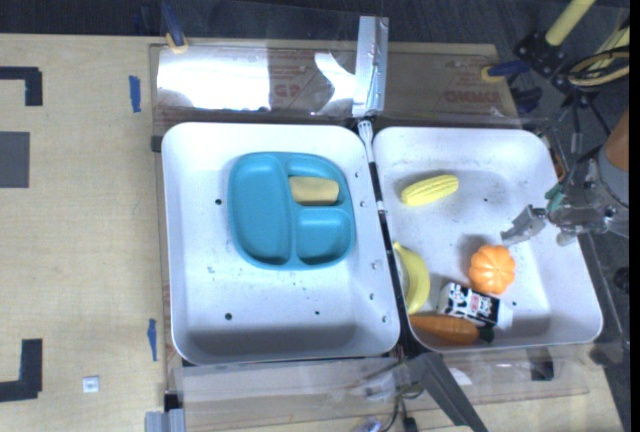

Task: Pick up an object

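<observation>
Hand (524, 225) at right edge of right bin (520, 145), beside small orange pumpkin (492, 267); grip state impossible to tell.

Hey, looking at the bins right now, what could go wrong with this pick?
The gripper sits at the right bin's edge, near the pumpkin; being round, it might roll away. The pumpkin, carton, carrot and banana are crowded, so a grab may bump neighbours. The bin wall could block the approach.
</observation>
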`<action>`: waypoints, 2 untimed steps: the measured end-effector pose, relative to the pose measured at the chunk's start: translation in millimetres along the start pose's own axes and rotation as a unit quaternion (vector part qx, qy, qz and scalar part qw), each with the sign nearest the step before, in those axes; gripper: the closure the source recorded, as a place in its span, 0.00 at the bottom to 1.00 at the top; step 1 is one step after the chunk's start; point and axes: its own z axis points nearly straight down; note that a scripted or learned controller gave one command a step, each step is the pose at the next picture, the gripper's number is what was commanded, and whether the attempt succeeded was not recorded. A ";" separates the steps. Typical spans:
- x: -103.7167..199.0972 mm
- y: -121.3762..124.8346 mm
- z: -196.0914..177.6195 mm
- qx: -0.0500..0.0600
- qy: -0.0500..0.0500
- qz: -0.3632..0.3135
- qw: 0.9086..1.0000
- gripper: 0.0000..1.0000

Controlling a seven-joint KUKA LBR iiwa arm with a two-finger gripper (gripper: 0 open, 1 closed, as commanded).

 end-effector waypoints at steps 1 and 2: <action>25.9 -26.0 99.5 -0.006 -0.002 -0.047 0.999 0.00; 25.5 -25.2 92.6 -0.006 -0.002 -0.047 0.999 1.00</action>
